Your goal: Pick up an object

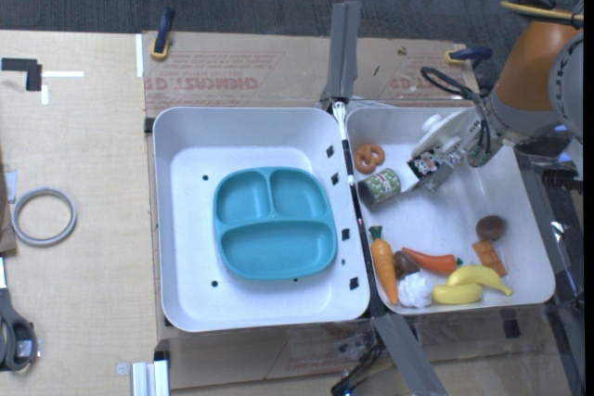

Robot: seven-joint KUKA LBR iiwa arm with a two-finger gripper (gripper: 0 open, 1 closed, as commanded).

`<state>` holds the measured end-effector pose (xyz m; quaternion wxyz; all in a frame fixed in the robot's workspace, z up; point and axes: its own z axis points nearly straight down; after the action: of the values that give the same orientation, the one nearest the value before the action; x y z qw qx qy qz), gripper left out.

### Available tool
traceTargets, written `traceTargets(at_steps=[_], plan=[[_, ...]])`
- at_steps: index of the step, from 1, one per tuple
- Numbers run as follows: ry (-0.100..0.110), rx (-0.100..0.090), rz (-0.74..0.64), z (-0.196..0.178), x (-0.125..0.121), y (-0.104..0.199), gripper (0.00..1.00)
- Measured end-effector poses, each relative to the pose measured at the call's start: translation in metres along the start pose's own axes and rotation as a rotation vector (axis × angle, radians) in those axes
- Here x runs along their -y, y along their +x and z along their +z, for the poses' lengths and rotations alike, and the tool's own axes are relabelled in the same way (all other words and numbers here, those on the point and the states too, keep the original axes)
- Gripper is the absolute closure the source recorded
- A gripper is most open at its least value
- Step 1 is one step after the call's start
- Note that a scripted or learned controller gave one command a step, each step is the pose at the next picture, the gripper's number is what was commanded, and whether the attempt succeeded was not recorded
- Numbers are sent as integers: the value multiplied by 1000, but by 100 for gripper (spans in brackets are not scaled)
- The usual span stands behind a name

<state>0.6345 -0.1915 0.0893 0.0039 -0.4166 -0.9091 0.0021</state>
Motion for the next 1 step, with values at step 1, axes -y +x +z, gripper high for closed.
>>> traceTargets(at_steps=[1], plan=[[14, -6, 120, 1, -23, 23, 0]])
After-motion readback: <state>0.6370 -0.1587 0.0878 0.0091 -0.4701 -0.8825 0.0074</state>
